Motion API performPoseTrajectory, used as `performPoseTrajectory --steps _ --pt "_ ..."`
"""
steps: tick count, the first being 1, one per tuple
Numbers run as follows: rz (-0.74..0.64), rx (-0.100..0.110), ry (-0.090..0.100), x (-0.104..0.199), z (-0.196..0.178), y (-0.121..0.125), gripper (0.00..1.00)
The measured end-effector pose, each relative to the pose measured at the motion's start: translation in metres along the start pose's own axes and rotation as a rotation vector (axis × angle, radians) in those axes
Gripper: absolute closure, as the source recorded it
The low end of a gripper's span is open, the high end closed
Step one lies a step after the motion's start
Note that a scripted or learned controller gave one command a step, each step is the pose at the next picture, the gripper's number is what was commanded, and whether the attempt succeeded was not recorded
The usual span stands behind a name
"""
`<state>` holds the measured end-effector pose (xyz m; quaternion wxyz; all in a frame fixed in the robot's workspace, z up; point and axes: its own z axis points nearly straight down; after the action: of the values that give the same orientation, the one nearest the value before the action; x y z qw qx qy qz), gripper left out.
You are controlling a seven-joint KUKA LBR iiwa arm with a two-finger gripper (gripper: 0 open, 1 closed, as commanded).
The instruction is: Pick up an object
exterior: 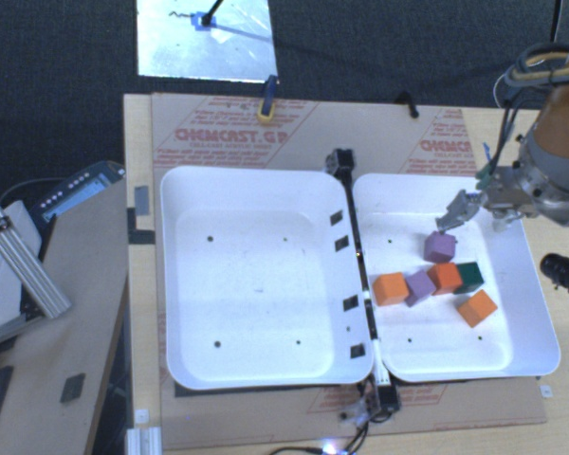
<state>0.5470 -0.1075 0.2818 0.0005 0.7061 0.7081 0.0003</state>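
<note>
Purple cube block point(440, 246), small, matte, looks like the likeliest pick: it sits alone at the far end of the cluster in the right white bin point(531, 349), just below the claw point(455, 212). Can't tell if the claw is wide or narrow, it's blurred and seen side-on; nothing visible in it.

Left to right: shallow white plastic left bin point(185, 254), bare floor with a few dark dots. Black clip strip point(353, 273) runs down the seam between the bins. In the right bin: orange cube block point(390, 288), second purple block point(420, 285) touching it, orange block point(446, 277) touching that, dark green block point(469, 274) just behind, and a tilted orange block point(476, 307) a bit nearer and apart. Blocks sit loosely scattered, probably dropped in, so faces are at odd angles.

Arm comes in from the right over the bin's far rim, claw angled down-left toward the lone purple block. That one has free sides; the touching row of blocks crowds each other and would block a clean grip. Cardboard sheet point(228, 131) covers the desk point(137, 159).
</note>
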Motion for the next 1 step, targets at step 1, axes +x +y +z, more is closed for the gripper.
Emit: performPoseTrajectory --steps 1 --pt "-0.005 0.008 0.002 0.0212 0.1683 0.0529 0.0"
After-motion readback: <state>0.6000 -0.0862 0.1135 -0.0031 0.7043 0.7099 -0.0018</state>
